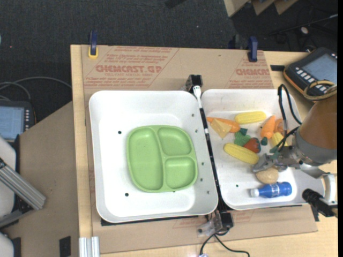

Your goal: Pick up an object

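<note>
The gripper (pixel 266 164) hangs low over the near middle of the right bin (pixel 236 193), but its fingers merge into a dark tangle of metal, and whether they are parted or closed cannot be told; nothing can be seen between them. Behind it the arm (pixel 320 135) fills the right side of the view, its orange band and grey wrist hiding the bin's right wall and whatever lies beneath.

Directly under the gripper sits a tan, potato-like lump (pixel 266 175), its upper edge partly covered by the gripper. Just left of the gripper lies a yellow corn cob (pixel 241 153), its long axis running from far left to near right. Nearer the viewer, a blue bottle (pixel 271 190) lies on its side, its long axis almost left to right, white cap toward the left.

Farther back a second corn cob (pixel 250 117) lies nearly left to right. An orange wedge (pixel 224 125) sits left of it, and a carrot (pixel 268 127) to its right points far and slightly right. Small green and red pieces (pixel 245 141) crowd between them, too jumbled to name.

The left bin (pixel 107 111) holds a green divided plate (pixel 161 158) with three compartments.
</note>
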